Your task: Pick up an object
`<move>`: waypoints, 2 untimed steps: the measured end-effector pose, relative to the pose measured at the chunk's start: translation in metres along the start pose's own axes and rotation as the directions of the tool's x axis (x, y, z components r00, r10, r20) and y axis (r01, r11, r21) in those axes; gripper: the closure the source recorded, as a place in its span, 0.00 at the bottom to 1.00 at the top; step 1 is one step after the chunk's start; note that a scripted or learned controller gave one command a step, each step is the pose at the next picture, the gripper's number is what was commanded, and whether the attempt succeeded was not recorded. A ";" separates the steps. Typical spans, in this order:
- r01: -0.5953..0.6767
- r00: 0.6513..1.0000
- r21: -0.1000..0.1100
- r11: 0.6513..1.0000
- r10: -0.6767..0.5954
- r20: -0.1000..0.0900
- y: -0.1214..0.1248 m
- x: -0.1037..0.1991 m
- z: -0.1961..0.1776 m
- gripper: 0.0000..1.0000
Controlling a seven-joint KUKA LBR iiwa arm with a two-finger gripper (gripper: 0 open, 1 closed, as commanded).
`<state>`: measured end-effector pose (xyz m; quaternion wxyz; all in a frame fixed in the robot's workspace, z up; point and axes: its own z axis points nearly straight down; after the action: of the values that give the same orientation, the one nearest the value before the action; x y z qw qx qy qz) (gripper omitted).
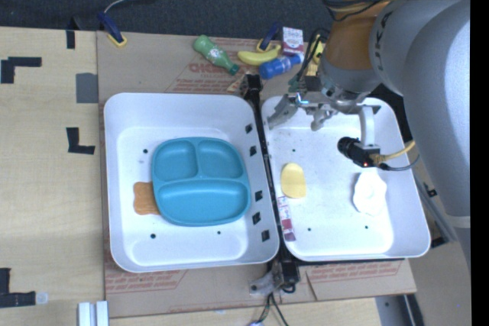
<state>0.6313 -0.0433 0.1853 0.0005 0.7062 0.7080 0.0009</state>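
Note:
In the right bin (pixel 405 240) lie a pale yellow lump (pixel 293 181) near its left side and a white crumpled piece (pixel 370 195) toward its right. My gripper (pixel 294 121) hangs over the bin's back left corner, above and behind the yellow lump. Its two grey fingers are spread apart, open, with nothing between them. A small red and white packet (pixel 285 216) lies against the bin's left wall. The left bin (pixel 122 240) holds a blue divided plate (pixel 201 181), and a tan flat piece (pixel 142 198) pokes out from under the plate's left edge.
Behind the bins, on the cardboard, sit a green bottle (pixel 214 53), a banana (pixel 258 56), a blue bottle (pixel 276 66) and a small red and white box (pixel 293 37). The arm's grey body (pixel 435 88) covers the right bin's far right side. A black fitting (pixel 356 150) hangs beside the gripper.

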 end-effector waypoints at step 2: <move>-0.002 1.000 0.000 1.000 0.002 0.004 0.023 -0.055 0.100 0.00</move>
<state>0.6550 -0.0978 0.0856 0.0019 0.7070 0.7072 -0.0003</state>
